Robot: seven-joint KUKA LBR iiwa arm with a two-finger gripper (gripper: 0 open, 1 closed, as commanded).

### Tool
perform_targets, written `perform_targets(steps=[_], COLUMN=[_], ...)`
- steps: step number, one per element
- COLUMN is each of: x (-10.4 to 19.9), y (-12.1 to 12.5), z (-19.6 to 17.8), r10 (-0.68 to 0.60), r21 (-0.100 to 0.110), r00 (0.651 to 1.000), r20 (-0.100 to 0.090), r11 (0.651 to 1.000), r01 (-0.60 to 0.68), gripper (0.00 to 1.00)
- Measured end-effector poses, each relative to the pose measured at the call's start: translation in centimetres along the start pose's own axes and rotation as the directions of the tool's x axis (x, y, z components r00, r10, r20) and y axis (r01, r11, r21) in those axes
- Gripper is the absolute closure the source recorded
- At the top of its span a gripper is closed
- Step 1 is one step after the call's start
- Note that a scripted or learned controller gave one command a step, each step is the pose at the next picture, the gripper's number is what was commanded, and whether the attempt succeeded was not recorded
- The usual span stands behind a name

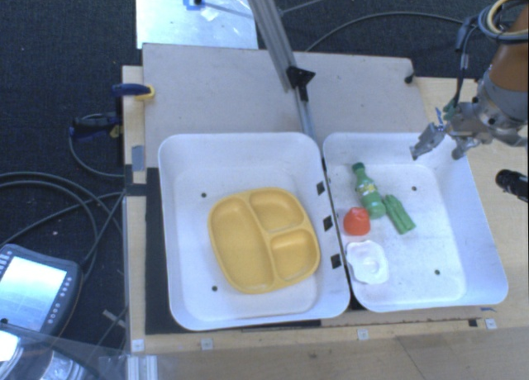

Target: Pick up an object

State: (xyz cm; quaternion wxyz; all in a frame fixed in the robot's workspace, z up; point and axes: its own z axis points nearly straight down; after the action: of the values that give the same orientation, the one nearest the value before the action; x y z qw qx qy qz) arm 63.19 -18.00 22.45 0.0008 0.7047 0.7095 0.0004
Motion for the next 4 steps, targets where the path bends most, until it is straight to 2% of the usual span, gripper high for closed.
perform_targets(steps=[1, 2, 4], x=[0.0, 0.9, 1.2], y=[0.0, -0.6, 0.0], z=[0.0, 5.1, 13.6], r10=[-0.001, 0.0, -0.001], r21=[0.0, 0.004, 0.004], r00=[1.0, 1.0, 1.0], r20=[0.001, -0.001, 0.0], r11=[1.0, 1.0, 1.0], r01=[0.001, 0.0, 0.001], gripper=[0.0, 0.0, 0.0])
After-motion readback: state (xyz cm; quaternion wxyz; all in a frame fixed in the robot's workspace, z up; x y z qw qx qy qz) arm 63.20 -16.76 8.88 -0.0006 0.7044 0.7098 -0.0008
